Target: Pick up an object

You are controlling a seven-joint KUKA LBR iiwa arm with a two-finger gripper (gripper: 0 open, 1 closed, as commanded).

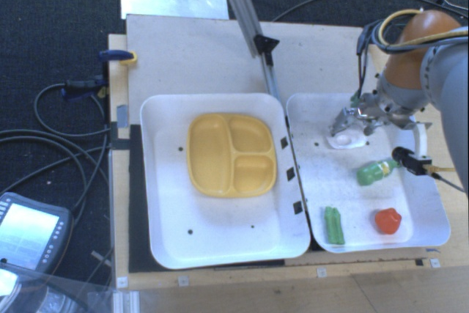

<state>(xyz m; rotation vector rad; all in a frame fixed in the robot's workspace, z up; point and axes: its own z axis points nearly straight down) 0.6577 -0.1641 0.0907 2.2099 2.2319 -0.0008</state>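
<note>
Dark carpet strewn with black cables surrounds a pale wooden bench that bears two shallow white bins side by side. Sitting in the left bin is a yellow plastic plate with three compartments, well apart from anything the arm could reach at present. Over the right bin hangs the grey arm with its orange band, its metal two-finger gripper low above the bin's upper part, right over a small flat white object that lies on the floor of the bin. Whether the gripper's tips are spread or pressed together cannot be told from this slanted view, and nothing is visibly pinched between them. Just below and to the right lies a green plastic bottle on its side; nearer the front edge are a slim green pod-shaped piece and a red pepper-like toy, near one another but apart. The white object looks like the likeliest target, and the risks follow from that: it is low and pale against the white floor, so the tips may close above it or scrape the bin without catching it. A sideways error could nudge the green bottle, which would probably roll. A thin, flat piece may also slip out as the arm lifts.
</note>
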